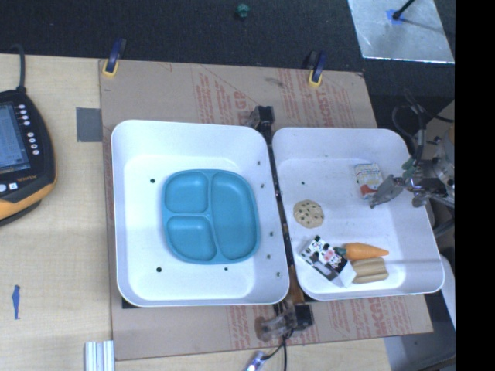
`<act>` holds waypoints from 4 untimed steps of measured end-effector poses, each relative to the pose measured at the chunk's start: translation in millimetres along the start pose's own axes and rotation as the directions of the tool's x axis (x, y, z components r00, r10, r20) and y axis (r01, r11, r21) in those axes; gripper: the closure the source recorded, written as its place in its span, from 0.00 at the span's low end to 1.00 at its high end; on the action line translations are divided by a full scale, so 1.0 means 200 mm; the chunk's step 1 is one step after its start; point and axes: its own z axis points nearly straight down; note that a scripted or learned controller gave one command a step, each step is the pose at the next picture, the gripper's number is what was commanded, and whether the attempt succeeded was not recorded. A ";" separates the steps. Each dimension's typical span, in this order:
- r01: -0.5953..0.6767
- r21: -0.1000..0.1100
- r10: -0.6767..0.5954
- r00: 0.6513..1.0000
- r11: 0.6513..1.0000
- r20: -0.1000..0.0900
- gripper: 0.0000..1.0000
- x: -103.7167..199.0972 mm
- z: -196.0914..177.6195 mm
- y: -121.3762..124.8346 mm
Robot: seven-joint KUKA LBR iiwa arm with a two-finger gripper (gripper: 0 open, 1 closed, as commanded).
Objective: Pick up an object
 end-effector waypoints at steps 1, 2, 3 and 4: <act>0.003 0.003 -0.003 1.000 1.000 0.000 0.00 -0.02 0.58 0.16; -0.001 -0.003 0.001 1.000 1.000 0.000 0.00 -0.07 0.35 0.49; 0.000 0.001 0.000 1.000 1.000 0.001 0.00 -0.11 0.57 0.43; 0.003 0.001 -0.003 1.000 1.000 0.001 1.00 -0.11 0.52 0.43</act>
